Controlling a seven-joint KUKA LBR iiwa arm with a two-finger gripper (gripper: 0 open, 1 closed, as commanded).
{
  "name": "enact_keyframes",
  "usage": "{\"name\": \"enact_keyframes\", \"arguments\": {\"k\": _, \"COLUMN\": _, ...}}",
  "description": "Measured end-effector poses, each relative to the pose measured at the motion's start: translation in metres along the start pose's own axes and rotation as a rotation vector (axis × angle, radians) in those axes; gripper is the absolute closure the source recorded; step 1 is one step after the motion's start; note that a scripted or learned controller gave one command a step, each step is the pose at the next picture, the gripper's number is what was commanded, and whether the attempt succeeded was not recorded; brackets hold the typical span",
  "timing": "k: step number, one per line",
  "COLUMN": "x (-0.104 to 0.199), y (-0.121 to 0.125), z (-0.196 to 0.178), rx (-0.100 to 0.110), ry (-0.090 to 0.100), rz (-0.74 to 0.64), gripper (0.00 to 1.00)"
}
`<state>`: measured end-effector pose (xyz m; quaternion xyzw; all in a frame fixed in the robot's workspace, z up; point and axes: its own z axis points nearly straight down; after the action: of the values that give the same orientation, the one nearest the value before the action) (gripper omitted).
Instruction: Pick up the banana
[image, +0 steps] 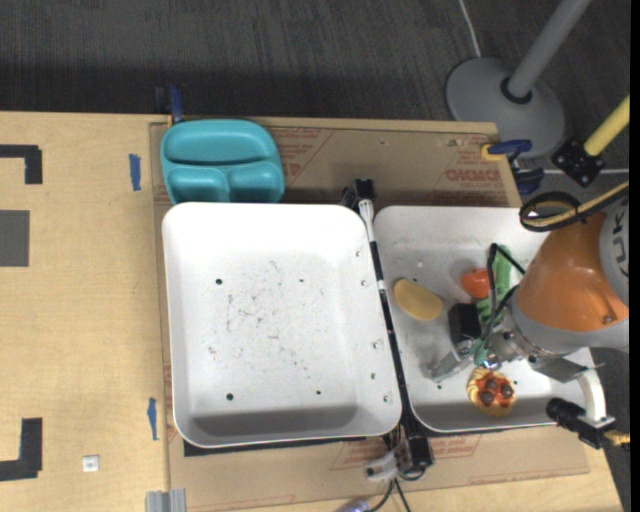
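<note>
Yellow and rounded, the banana (417, 299) lies loose on the floor of the right bin (440, 230), close to the wall it shares with the left bin (270, 320). The end effector (470, 345) hangs low over the right bin just beside the fruit, between it and a small multicoloured toy (491, 390) nearer the front, but whether it is open or closed cannot be told. Nothing is lifted yet, so the whole grasp apparently remains.

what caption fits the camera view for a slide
KUKA arm reaching into the right bin beside a yellow banana.
</note>
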<state>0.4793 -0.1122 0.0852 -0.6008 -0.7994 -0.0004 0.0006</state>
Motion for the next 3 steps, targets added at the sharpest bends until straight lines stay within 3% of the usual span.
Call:
{"name": "enact_keyframes", "arguments": {"k": 1, "x": 0.000, "y": 0.001, "z": -0.010, "rx": -0.003, "ry": 0.000, "rz": 0.000, "gripper": 1.00}}
{"name": "enact_keyframes", "arguments": {"k": 2, "x": 0.000, "y": 0.002, "z": -0.020, "rx": -0.006, "ry": -0.002, "rz": 0.001, "gripper": 1.00}}
{"name": "enact_keyframes", "arguments": {"k": 3, "x": 0.014, "y": 0.007, "z": -0.001, "rx": -0.001, "ry": 0.001, "rz": 0.145, "gripper": 1.00}}
